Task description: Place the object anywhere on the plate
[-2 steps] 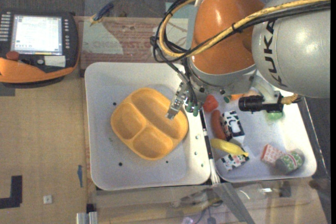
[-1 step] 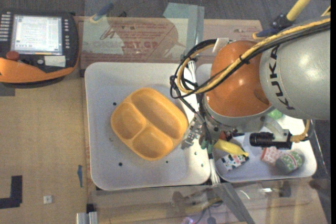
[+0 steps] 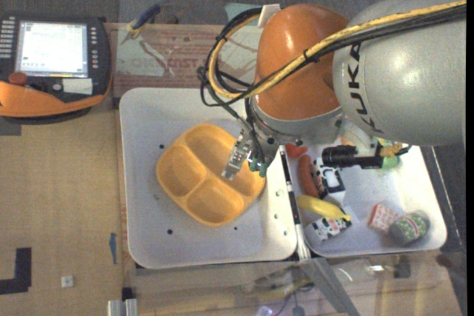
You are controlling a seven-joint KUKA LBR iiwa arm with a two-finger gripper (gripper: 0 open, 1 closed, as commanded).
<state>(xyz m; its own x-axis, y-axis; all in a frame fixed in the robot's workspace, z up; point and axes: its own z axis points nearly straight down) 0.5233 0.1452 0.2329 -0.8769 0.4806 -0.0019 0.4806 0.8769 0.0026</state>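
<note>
A yellow plate [image 3: 200,177] with three compartments lies in the left bin [image 3: 141,159]. My gripper [image 3: 238,157] hangs over the plate's right rim, at the end of the large grey and orange arm that reaches in from the right. A small green thing [image 3: 260,166] shows just right of the gripper, at the plate's edge. Whether the gripper grips it is hidden from this angle. The arm covers the back of both bins.
The right bin [image 3: 433,233] holds a red sausage-like piece [image 3: 305,172], a banana [image 3: 322,206], a black-and-white toy [image 3: 330,227], a red-and-white packet [image 3: 383,217] and a grey-green cylinder [image 3: 409,227]. A teach pendant [image 3: 52,63] lies at the far left.
</note>
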